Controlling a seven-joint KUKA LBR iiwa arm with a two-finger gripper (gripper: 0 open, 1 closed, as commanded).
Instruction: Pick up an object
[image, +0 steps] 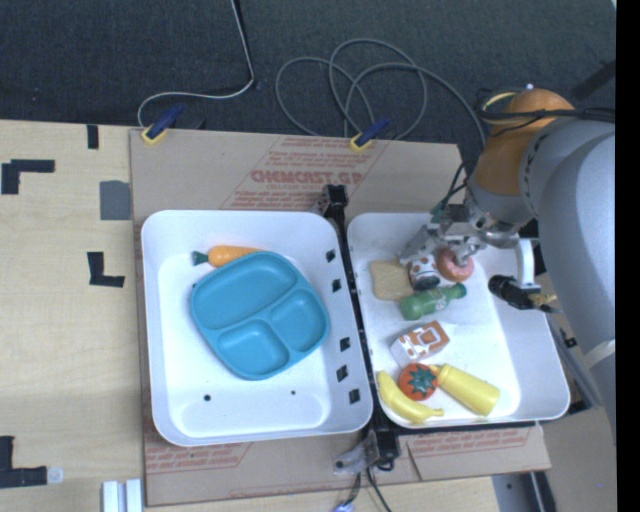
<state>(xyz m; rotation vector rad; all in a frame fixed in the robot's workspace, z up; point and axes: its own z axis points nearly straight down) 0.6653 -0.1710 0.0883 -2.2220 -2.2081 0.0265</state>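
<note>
Camera view: nearest in the right bin (540, 385) are a banana (403, 400), tomato (418, 381) and yellow bottle (470, 388), then a small carton (420, 342), then a green bottle (432, 300). Tool (447, 250) hovers over the far items; can't tell its grip.

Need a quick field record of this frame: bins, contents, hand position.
left bin: blue tray, carrot at its far edge
right bin: toast, green bottle, carton, tomato, banana, yellow bottle
hand: low over the right bin's far end, by the toast and green bottle
grip: cannot tell
arm: enters from the right
</note>
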